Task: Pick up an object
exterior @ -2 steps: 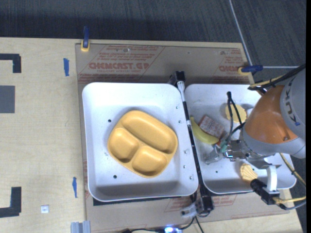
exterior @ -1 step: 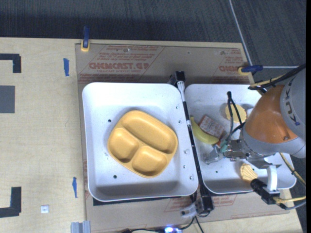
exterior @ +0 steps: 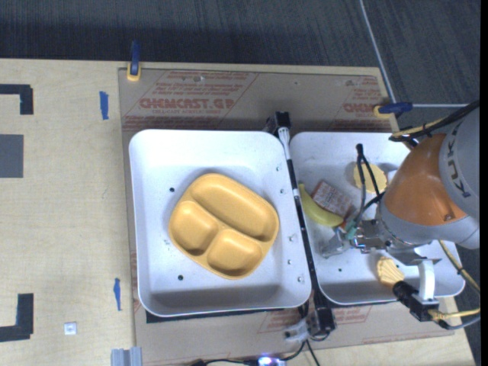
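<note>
One banana lies in the right bin, just left of the jaws, whose spread I cannot tell.

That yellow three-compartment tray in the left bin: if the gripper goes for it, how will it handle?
The yellow tray looks like rigid moulded plastic, so probably stiff and light for its size. Its glossy, rounded humps suggest fingers may slip off. It lies flat and wide in the left bin, so it would likely slide rather than tip or roll.

Yellow banana in right bin
</note>
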